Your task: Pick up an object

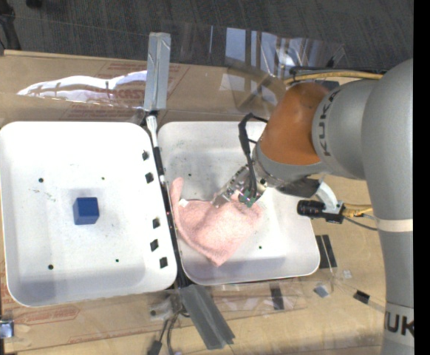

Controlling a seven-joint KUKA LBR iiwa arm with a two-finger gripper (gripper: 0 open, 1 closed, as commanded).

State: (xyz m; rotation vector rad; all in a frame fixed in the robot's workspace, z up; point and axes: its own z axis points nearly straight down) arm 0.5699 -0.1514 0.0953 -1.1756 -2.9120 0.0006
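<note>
The worktop is seen spanning the frame as a brown surface, with dark flooring visible along the top edge. The arm is seen entering from the right side of the frame; its grey body fills the right portion, and its orange band is located right of centre in the upper half.

Two white bins are set side by side on the worktop. The left bin occupies the left half of the frame. The right bin occupies the centre and is partly covered by the arm at its upper right.

A pink cloth is laid crumpled in the lower left part of the right bin, near the wall shared with the left bin. The gripper is positioned at the upper right edge of the cloth, at the centre of the frame, and appears to be touching the fabric. Whether the gripper is parted or closed cannot be told, and it cannot be told whether any cloth is held.

A blue cube is resting on the floor of the left bin, at the left of the frame, well apart from the gripper.
</note>
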